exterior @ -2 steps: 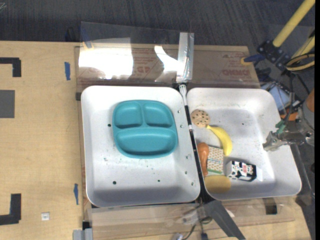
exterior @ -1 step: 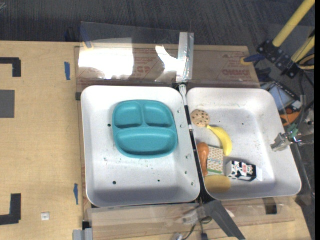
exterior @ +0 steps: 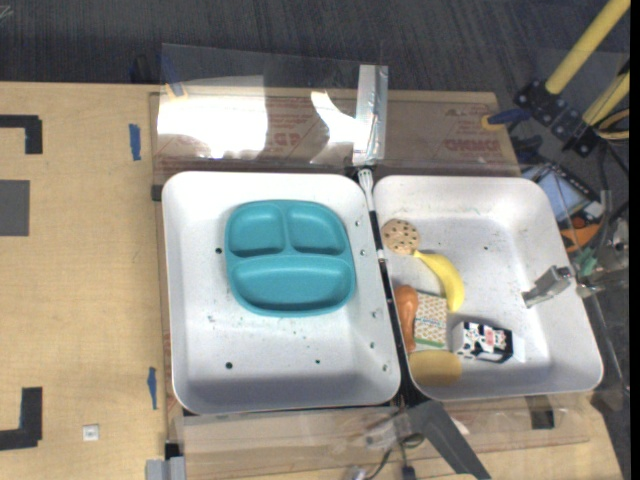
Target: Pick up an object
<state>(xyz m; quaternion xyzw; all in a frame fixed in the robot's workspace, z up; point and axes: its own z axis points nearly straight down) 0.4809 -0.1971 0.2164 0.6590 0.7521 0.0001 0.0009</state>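
Two white bins noted side by side on the bench (exterior: pixel 80 268). Left bin (exterior: pixel 200 348) seen carrying a teal divided plate (exterior: pixel 291 255), set toward its far half. Landmark taken as the banana (exterior: pixel 445 276) in the right bin (exterior: pixel 520 218), lying near that bin's left wall. Round speckled cookie (exterior: pixel 399 234) found just beyond the banana, touching or nearly touching its far end. Orange item (exterior: pixel 406 305) (a carrot, by appearance) found just left of the banana, against the dividing wall. Patterned packet (exterior: pixel 431 320) found nearer the camera than the banana, beside the orange item. Black-and-white box (exterior: pixel 485 341) found right of the packet. Yellow item (exterior: pixel 437 365) found nearest the camera of the group. Pincer (exterior: pixel 546 286) observed well right of the banana, near the right wall of the bin, grasping nothing visible; open or closed could not be told.
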